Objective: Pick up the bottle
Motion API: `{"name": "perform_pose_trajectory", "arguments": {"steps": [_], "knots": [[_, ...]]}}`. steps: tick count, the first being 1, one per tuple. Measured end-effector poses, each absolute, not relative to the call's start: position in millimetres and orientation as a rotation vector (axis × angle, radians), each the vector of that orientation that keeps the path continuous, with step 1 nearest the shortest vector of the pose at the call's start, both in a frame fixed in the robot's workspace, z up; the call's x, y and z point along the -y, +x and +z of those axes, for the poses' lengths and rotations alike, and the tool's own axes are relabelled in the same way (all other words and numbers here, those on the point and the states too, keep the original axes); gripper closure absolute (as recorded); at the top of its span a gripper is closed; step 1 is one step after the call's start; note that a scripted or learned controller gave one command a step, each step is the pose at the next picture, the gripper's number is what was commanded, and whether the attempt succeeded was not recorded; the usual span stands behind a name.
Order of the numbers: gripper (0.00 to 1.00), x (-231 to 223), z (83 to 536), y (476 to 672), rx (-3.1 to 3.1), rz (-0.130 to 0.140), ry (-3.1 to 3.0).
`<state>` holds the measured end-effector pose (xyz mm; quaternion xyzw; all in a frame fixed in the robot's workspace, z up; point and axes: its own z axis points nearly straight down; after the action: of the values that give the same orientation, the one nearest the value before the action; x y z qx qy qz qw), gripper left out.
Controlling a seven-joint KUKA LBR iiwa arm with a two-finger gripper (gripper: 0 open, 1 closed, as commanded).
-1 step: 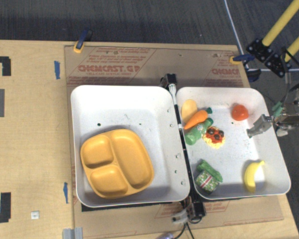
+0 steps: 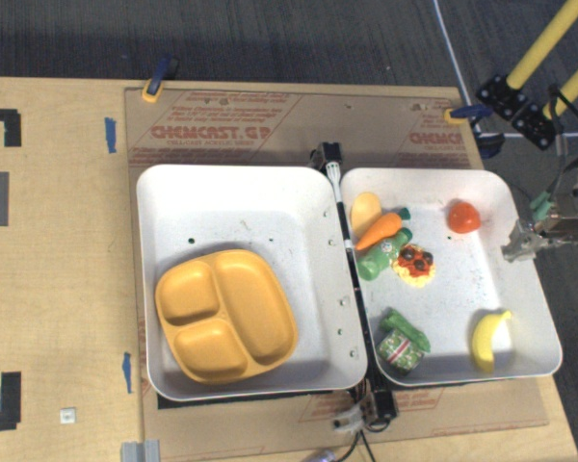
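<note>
The light is bright and even, and the white bins (image 2: pixel 270 191) shine a little. Shadows are soft and small. The picture looks a bit fuzzy, mostly near the right side.

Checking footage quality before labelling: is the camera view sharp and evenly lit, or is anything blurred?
Camera view: lighting even, soft shadows under the yellow tray and toys; white bins bright but not blown out; the gripper at the right bin's edge looks slightly blurred.
</note>
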<state>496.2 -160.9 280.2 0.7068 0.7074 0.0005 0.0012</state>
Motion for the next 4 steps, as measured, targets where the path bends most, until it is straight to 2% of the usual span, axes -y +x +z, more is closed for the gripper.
{"name": "perform_pose_trajectory", "arguments": {"steps": [1,2,3,4], "knots": [[1.00,179,94,479.2,-2.451,0.000,1.965],[1.00,114,174,480.8,-2.647,0.002,1.688],[1.00,103,95,485.1,-2.761,0.001,1.494],[1.00,99,88,482.3,-2.671,0.005,1.638]]}}
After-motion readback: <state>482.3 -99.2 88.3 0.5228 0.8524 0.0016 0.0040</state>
